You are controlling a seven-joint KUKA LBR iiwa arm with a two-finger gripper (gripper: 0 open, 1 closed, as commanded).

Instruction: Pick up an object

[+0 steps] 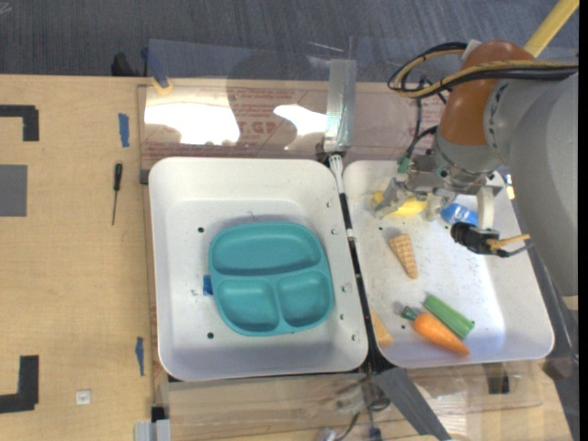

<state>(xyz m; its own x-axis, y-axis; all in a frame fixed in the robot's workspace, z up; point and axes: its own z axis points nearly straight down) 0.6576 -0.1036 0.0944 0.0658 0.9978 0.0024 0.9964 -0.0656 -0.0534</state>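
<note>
My gripper (411, 189) is low over the far part of the right bin (524, 338). It hangs right above a yellow object (405, 209), which it partly hides. Just to its right lies a small blue object (457, 214), half hidden by the wrist. A tan ice-cream cone (404, 254) lies in front of the gripper, near the middle of that bin. At the bin's near side rest an orange carrot (438, 333) and a green stick-like object (448, 314), side by side.
The left bin (175, 200) holds a teal divided plate (269, 277) at its middle. A small orange piece (380, 334) lies against the right bin's left wall. A metal post (339, 108) stands behind the divide between the bins.
</note>
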